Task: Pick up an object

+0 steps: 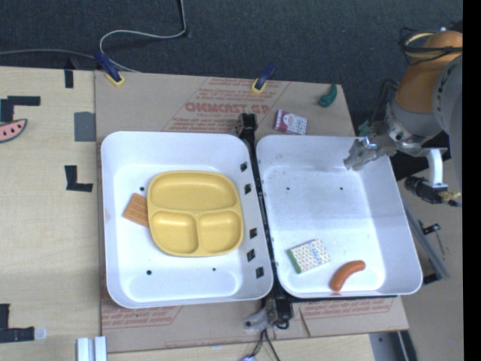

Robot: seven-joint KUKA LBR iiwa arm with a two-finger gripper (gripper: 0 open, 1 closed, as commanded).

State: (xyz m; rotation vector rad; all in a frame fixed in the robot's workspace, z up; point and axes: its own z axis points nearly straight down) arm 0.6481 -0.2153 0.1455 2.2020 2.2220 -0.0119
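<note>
Two shallow white bins stand side by side on a sheet of cardboard [225, 111] that lies on the bench. The left bin [120, 201] holds a yellow tray [197, 211] with three compartments, and a small brown cracker [136, 210] lies just beside the tray's left edge, partly under it.

The right bin [391, 201] holds two things, both close to its near wall. A small packet [309, 255] with a green and white pattern lies flat, a little to the left of the middle. A sausage [347, 274], orange-brown and slightly curved, lies to the right of the packet and somewhat nearer; the two are near each other but do not touch.

The arm comes in from the right side. Its gripper [363, 153] is above the far right corner of the right bin, well apart from the packet and the sausage. Nothing is seen between its fingers, but it is too small to tell how far they are spread.

Beyond the bins, a small red and white box [290, 122] lies on the cardboard near the far edge of the right bin.
</note>
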